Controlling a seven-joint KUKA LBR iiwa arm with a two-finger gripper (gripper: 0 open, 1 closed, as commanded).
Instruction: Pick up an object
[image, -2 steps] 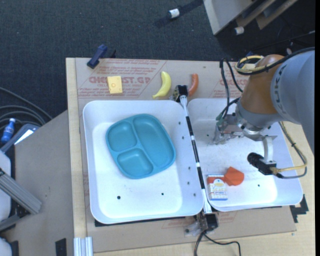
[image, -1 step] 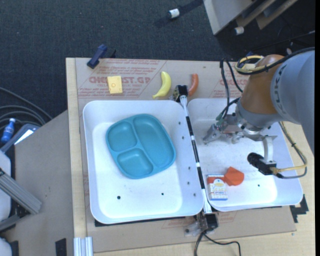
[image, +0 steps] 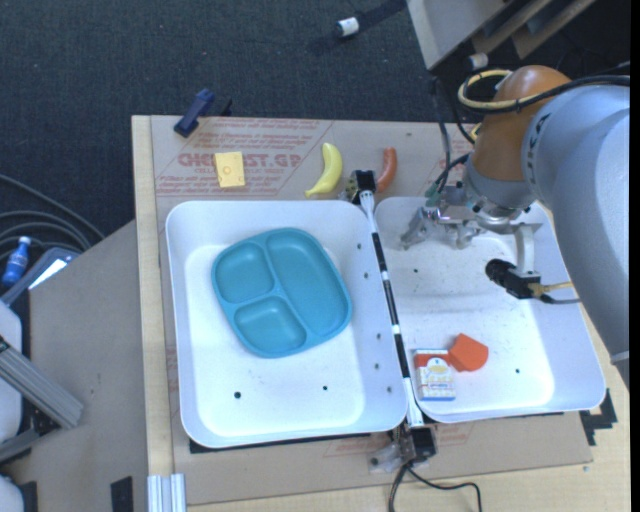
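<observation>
— Orange object (image: 468, 352): where do you have it on your screen?

— I see it in the right bin (image: 560, 390), in the near part, closer to the divider between the two bins than to the outer wall. A small white carton with a red top (image: 434, 375) lies just beside it on the divider side. I cannot tell whether the two touch.

— And the gripper?

— The gripper (image: 437, 238) hangs over the far end of that same right bin, well apart from the orange object and the carton. As I read it, the fingers stand spread apart with nothing between them. The grey arm (image: 590, 170) reaches in from the right, with its orange band (image: 510, 130) above the wrist.

— What about the left bin?

— In the left bin (image: 200, 400) I have a blue divided plate (image: 282, 290) lying flat near the middle, turned at a slant to the bin walls. It has three compartments.

— Anything outside the bins?

— On the bench (image: 150, 300) behind the bins I see a banana (image: 326, 170) and, near it, a reddish sausage-shaped piece (image: 386, 168). Further left lies a small yellow square (image: 229, 171). A dark blue thing (image: 194, 113) sits at the far left corner of the bench.
</observation>
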